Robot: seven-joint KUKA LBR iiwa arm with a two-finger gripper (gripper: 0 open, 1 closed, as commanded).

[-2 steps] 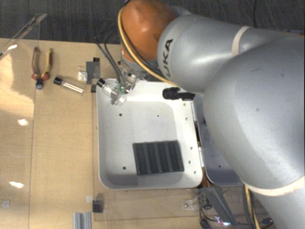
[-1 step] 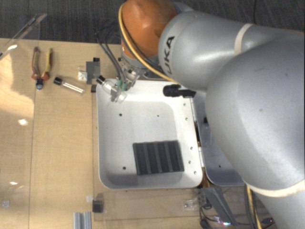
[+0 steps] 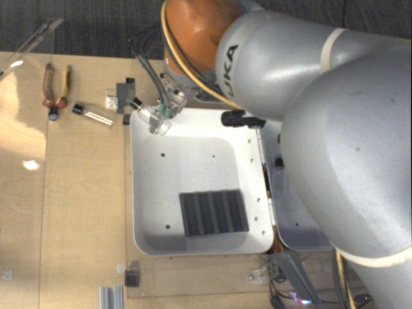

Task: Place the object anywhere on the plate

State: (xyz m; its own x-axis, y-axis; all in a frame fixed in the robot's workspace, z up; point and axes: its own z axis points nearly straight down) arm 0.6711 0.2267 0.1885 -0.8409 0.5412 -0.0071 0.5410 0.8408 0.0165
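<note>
**My gripper at the far-left corner of the larger bin, the ribbed slab near the front wall**

My gripper (image 3: 159,121) is over the far-left corner of the bin on the view's left (image 3: 193,163), right at the rim. I cannot tell how wide it stands, since my own wrist covers most of it, and I see nothing held in it. My grey arm (image 3: 335,121) comes in from the right and crosses above the far edge of this bin, covering most of the second bin (image 3: 296,227) beside it.

The black ribbed slab (image 3: 213,212) lies flat on the floor of the left bin. It is close to the front wall and right of the middle, well apart from my gripper. Whether it is the plate or the object, I cannot tell.

In the second bin, a small dark thing (image 3: 279,163) sits near the left wall, too small to make out.

On the wooden bench (image 3: 77,205), a black block (image 3: 123,95) stands just outside the bin's far-left corner. A small clear tube (image 3: 93,114) lies left of it. Pliers with red-orange handles (image 3: 55,87) lie near the far-left corner of the bench. Another small dark block (image 3: 132,277) sits by the front edge, just beyond the bin's front-left corner.
</note>
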